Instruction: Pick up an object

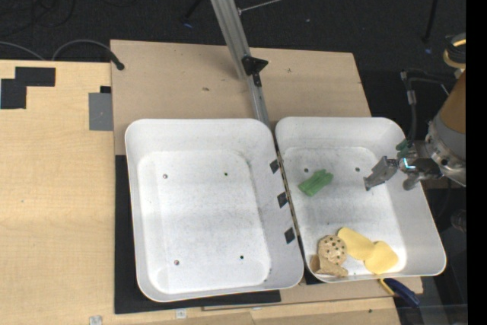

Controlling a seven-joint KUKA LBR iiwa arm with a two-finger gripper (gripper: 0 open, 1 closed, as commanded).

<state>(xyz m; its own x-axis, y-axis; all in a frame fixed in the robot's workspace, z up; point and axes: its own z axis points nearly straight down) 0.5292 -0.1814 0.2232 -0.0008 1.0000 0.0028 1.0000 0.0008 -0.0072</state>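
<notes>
Camera view gives me the gripper [396, 173] over the right bin [358, 129], near its right wall, fingers spread with nothing between them. I see a green block [315, 183] mid-bin, well left of it, and a yellow piece [369, 250] touching a tan holed piece [330, 246] at the front.

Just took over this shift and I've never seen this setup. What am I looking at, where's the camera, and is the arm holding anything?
One fixed camera looks down at a slant on a bench with two shallow white bins. The robot arm reaches in from the right; its gripper hangs over the right bin, fingers apart, with nothing between them. In that bin lie a green block, a yellow object and a tan dotted object near the front edge. The left bin sits beside it. A metal rail slants up behind the bins.
</notes>
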